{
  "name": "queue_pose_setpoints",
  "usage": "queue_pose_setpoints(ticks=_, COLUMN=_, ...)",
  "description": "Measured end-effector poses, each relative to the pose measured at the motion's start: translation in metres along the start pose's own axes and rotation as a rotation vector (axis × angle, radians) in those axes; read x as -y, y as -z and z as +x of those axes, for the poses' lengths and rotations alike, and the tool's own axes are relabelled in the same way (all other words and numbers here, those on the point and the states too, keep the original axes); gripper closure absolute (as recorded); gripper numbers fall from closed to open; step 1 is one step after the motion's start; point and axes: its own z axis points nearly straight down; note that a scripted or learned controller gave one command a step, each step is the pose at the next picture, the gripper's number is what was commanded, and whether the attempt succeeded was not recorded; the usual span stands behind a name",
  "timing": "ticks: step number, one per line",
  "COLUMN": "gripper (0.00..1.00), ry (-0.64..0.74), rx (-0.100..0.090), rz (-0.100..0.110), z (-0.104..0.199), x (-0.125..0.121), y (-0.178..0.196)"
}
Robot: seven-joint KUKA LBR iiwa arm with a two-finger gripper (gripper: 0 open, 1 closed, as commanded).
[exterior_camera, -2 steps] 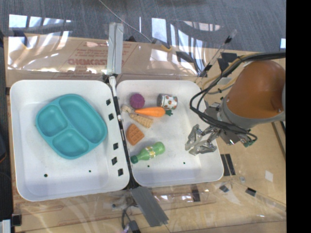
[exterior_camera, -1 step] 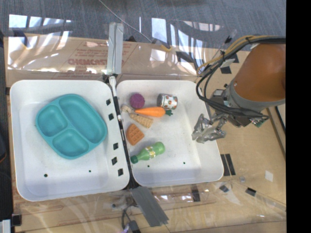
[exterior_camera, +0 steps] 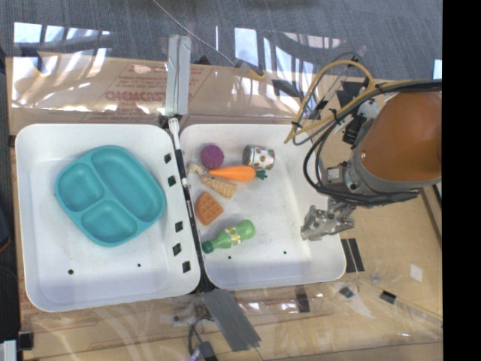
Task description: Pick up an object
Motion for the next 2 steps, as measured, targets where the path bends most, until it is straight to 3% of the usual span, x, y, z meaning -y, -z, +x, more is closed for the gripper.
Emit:
queue_pose_setpoints(ticks=1, gripper=1.00, ry=0.303, rx=0.000, rz=-0.002, z=0.0047, x=-0.0151, y=-0.0323)
queue_pose_setpoints(ticks=2, gripper=1.00, ry=0.593, rx=0.000, rz=0.004, z=0.0047, x=-0.0144, y=-0.0265)
